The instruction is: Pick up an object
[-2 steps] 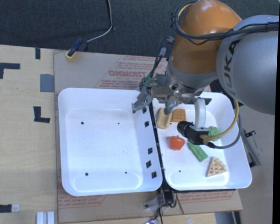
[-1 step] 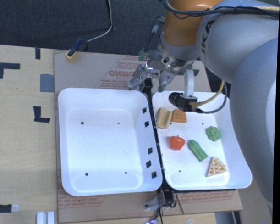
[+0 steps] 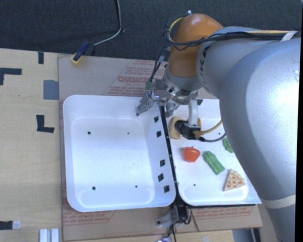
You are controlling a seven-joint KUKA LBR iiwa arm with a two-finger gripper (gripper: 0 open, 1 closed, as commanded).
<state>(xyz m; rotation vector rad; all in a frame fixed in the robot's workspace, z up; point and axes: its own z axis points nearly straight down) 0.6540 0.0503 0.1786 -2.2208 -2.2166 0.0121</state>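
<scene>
Whether the jaws stand apart or together I cannot tell; the gripper (image 3: 151,100) hangs over the far rim where the two bins meet, its tip above the left bin (image 3: 76,140). Across the dividing rim, in the right bin (image 3: 208,197), a tan round object (image 3: 177,130) lies just below the wrist. Nearer the camera sits a red tomato-like piece (image 3: 191,154), then a green vegetable (image 3: 213,162), and a waffle-patterned triangle (image 3: 234,180) toward the near right corner.

Red "CHENGE"-like print on cardboard sheet (image 3: 128,77)
</scene>
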